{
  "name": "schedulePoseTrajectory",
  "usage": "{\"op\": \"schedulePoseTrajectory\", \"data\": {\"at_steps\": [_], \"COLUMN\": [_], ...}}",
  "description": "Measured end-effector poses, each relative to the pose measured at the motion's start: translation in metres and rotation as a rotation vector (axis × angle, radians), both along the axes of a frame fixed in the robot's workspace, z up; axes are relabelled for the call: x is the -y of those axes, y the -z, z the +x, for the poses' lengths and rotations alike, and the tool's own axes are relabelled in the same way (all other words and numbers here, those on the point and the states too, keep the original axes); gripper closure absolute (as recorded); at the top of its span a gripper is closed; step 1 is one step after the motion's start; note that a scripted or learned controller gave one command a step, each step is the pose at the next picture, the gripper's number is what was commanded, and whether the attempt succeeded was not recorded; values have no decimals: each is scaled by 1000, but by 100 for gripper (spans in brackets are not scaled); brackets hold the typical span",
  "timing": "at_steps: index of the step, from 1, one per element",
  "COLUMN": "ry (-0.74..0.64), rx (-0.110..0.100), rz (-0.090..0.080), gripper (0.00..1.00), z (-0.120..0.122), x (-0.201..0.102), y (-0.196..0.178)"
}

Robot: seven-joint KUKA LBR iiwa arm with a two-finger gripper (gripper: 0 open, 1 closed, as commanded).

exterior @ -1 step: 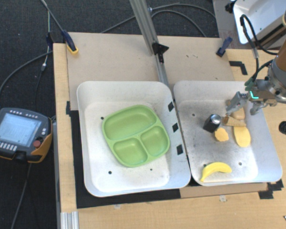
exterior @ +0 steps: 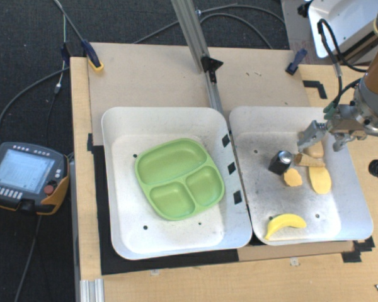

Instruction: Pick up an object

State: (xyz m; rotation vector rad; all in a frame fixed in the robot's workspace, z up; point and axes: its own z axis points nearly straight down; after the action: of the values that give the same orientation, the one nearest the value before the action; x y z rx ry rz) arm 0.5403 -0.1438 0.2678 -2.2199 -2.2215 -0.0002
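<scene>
our gripper (exterior: 322, 137) hangs jaws spread over the right bin (exterior: 359, 222), food pieces (exterior: 310, 168) just below at 6 o'clock beside the can (exterior: 280, 162); crowding risks a nudge, not a grasp.

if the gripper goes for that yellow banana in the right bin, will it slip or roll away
The banana looks like smooth, glossy plastic, so it may slip between hard fingers. Its curved shape lies flat on the right bin floor, so it would more likely spin or slide than roll. It lies near the bin's front wall, so a push could wedge it there.
</scene>
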Motion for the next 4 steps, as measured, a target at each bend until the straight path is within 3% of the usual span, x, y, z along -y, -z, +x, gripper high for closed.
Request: {"op": "schedulePoseTrajectory", "data": {"at_steps": [3, 4], "ry": [1, 1], "rx": [-6, 1], "rz": [2, 1], "gripper": [0, 100], "z": [-6, -4], "x": [-7, -7], "y": [142, 128]}}
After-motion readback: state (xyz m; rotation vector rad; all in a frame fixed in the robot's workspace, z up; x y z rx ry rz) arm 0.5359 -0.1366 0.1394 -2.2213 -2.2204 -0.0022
